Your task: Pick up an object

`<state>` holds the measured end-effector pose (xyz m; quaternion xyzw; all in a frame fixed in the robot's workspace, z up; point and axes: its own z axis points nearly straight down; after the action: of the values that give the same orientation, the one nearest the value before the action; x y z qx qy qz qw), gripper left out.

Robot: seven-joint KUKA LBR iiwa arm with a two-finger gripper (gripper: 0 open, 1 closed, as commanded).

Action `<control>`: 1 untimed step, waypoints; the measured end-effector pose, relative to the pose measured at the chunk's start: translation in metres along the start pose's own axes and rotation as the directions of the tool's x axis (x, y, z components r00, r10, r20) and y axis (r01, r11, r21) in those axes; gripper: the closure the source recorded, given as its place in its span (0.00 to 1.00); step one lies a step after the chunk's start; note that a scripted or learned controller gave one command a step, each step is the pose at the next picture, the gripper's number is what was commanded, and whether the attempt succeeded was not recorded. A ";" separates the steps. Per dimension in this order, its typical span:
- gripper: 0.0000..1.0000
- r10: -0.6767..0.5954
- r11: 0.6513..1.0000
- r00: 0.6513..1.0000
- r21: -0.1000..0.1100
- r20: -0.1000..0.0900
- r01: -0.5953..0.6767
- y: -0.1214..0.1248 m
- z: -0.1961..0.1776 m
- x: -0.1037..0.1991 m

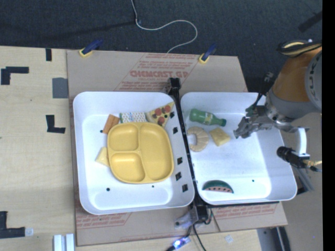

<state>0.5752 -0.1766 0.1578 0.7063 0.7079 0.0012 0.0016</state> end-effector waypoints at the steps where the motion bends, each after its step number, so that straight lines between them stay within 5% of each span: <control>1: 1.00 0.001 1.000 1.000 0.001 0.000 -0.001 -0.003 -0.044 -0.003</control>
<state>0.5717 -0.1794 0.2018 0.7066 0.7076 0.0009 0.0014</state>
